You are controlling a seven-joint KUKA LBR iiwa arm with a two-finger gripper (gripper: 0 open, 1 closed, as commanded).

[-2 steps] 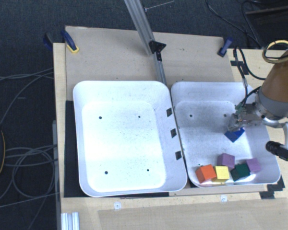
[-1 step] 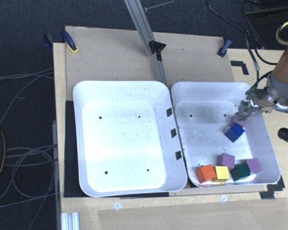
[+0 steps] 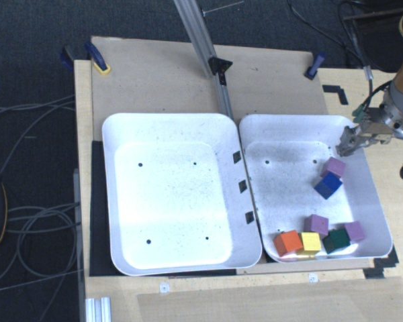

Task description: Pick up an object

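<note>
Gripper [image 3: 350, 141] (seemingly bare) above purple block [image 3: 335, 166]

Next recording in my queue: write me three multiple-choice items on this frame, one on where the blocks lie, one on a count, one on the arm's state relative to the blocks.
1. Where do the blocks lie?
A. All in the left bin
B. All in the right bin
C. Split between both bins

2. How many purple blocks are there?
A. One
B. Three
C. Five

3. Where is the gripper?
A. At the right bin's far right rim, near the upper purple block
B. Over the middle of the left bin
C. Down among the row of blocks at the near edge

Key: 1 B, every block sits in the right bin. 2 B, one purple block lies by the blue block, and two more lie near the orange block, yellow block and green block. 3 A, the gripper sits there.
</note>
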